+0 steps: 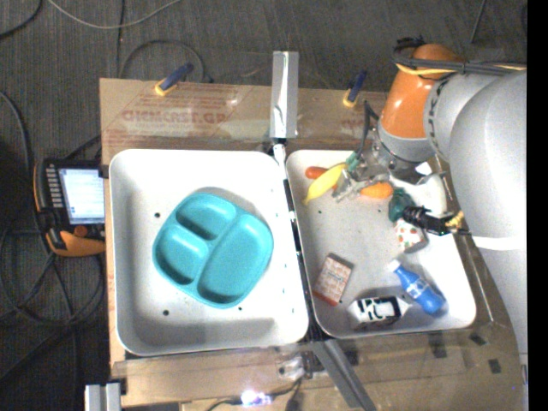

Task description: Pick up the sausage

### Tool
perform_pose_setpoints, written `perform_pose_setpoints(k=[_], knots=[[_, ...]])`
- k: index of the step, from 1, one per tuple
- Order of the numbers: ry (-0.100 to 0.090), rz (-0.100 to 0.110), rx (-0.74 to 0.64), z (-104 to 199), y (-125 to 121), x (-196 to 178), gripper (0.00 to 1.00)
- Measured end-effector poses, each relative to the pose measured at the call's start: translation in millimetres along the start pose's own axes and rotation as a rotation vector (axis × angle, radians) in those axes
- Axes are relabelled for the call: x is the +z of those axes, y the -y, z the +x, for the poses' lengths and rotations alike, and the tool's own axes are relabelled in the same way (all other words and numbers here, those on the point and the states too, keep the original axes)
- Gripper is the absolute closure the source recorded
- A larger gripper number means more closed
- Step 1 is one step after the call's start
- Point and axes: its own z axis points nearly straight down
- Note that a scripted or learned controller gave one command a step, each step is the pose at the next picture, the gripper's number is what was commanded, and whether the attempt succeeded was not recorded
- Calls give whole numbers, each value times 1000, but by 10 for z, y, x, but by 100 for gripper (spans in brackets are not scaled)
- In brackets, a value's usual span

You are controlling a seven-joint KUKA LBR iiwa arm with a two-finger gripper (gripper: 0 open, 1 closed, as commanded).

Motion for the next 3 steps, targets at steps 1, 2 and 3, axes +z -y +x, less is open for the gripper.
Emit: perform_pose_setpoints(k=[1, 2, 3], knots=[[-1, -13, -248, 670, -222, -1191, 100], [2, -16, -593, 889, -248, -1721, 100], [3, -16, -950, 825, 106, -1591, 100]])
